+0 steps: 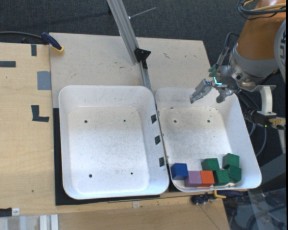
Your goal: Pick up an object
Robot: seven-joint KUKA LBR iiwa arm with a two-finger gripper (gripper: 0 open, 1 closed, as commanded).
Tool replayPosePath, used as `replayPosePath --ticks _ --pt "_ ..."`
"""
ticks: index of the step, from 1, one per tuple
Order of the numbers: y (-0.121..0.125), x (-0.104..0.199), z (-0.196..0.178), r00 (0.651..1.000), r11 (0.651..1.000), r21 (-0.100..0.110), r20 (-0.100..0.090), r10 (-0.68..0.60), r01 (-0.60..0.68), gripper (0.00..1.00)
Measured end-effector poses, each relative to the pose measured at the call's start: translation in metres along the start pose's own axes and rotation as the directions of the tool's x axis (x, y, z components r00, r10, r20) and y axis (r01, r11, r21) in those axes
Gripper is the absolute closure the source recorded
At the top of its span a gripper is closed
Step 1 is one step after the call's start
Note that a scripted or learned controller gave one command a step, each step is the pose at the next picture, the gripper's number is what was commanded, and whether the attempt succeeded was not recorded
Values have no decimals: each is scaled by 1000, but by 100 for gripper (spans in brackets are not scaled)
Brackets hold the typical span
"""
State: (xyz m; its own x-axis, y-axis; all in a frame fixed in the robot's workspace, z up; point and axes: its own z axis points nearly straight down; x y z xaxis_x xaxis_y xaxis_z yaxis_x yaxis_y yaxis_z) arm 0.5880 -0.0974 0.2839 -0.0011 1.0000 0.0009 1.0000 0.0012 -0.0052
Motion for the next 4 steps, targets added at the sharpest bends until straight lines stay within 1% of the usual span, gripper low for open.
replayPosePath --ticks 1,2,4 --pt "1 0 -2 1000 1000 -4 1 -1 1 0" --pt "0 -1 41 1000 1000 0 2 1 -1 0" --pt "4 8 131 1000 1000 1 1 0 0 0"
